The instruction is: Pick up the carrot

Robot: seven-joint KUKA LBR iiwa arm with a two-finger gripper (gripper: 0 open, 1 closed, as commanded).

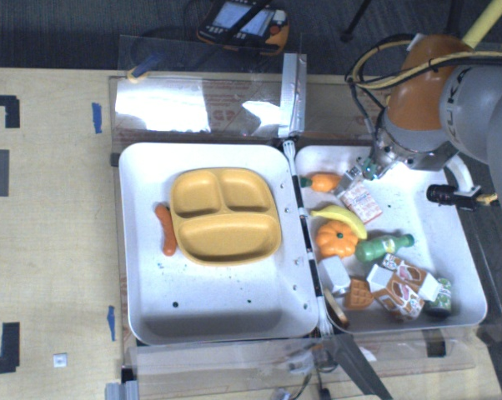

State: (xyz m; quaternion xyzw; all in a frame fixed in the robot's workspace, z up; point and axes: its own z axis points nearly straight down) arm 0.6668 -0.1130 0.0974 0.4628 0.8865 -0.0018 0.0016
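— Carrot (323, 182): where, and how does it look?
— Small, stubby, orange with a green tip, at the right bin's (468, 257) upper left corner. The gripper (361, 172) hovers just beside it; its state, I cannot tell

Bright, even light from above. Strong white glare on the clear plastic sheet (203, 107) behind the left bin (143, 223), washing out its surface. Mild overexposure on the floor of the right bin (451, 240), especially near the arm (451, 98). Soft, short shadows beside the yellow tray (226, 213) and along the near wall of the left bin. Slightly soft focus everywhere; small labels unreadable. Dark, dim floor (84, 15) at the top. No clear bending at the edges.
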